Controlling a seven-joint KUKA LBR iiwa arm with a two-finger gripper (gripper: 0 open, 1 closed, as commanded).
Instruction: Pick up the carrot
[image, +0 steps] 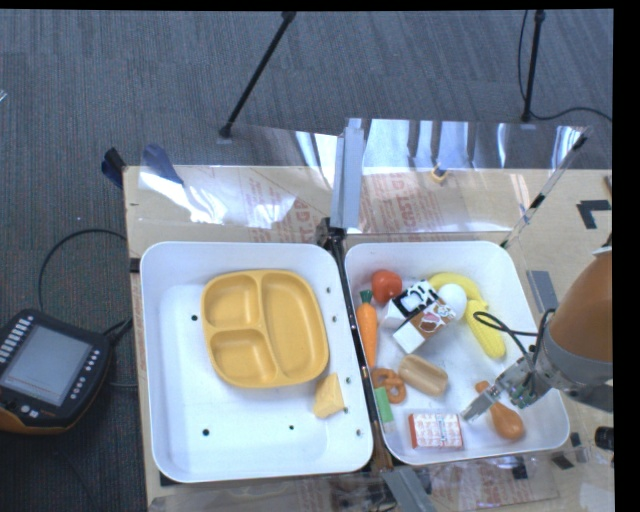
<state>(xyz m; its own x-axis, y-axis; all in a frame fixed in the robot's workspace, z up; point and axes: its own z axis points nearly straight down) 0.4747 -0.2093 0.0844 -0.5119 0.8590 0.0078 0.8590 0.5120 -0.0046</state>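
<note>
Carrot (368, 333) well left of tool (484, 404)

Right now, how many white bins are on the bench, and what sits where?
2. The left bin holds a yellow divided plate and a cheese wedge. The right bin holds the toy food, with the carrot along its left wall.

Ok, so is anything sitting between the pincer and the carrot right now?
Yes. The pincer is low in the right bin, and the carrot lies along that bin's left wall. Between them lie the hot dog bun and a pretzel; the red-and-white packet sits just below that line.
</note>
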